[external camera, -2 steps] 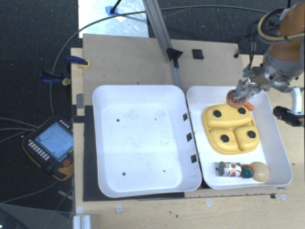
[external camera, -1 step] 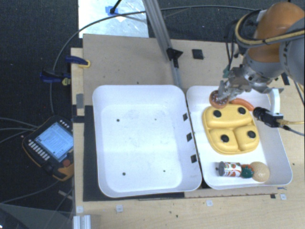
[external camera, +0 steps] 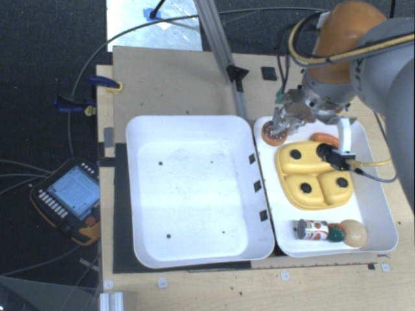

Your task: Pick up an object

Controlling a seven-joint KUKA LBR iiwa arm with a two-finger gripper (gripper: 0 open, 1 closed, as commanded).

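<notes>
You are looking at the grey arm with its orange band reaching in from the right, and its two-finger gripper is hovering low over the far left corner of the right-hand shallow white bin. Directly under the gripper a small round brown disc-shaped object is lying, and you cannot tell whether the gripper is touching it or gripping it, because the view is too blurred there.

Just to the near right of the gripper a large yellow moulded plastic piece with dark round spots is resting in the same bin. A small orange sausage-shaped item is sitting right of the gripper, against the yellow piece's far edge. Well nearer the camera a small red and white can, a green bit and a tan egg-shaped ball are lying in a row.

To the gripper's left the other white bin is sitting beside the first.
</notes>
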